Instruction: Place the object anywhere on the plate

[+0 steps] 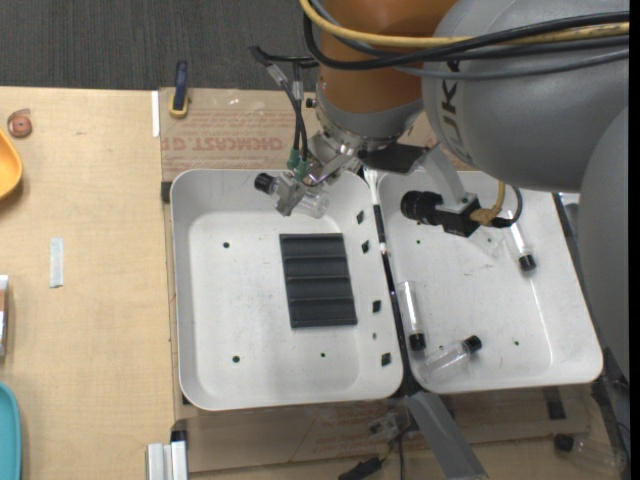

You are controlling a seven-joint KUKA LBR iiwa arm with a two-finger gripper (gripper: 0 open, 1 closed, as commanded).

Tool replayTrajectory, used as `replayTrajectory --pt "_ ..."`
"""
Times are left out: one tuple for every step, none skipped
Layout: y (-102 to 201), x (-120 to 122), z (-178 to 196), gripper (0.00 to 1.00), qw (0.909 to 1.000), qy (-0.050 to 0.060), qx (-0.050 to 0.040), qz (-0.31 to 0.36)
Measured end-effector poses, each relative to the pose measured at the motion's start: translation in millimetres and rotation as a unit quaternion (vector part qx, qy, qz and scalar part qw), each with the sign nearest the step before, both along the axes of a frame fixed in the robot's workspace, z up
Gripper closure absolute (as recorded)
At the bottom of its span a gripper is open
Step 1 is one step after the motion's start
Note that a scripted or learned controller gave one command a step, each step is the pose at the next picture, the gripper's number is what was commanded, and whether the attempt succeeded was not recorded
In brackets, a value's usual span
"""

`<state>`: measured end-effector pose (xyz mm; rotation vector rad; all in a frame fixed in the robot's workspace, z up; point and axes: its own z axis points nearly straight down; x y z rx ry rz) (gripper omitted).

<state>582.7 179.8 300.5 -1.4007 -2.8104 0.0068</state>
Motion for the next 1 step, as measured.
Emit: replayTrajectory --pt "6.5 -7.9 -23.4 1.00 0.9763 -0.001 0.0012 0.217"
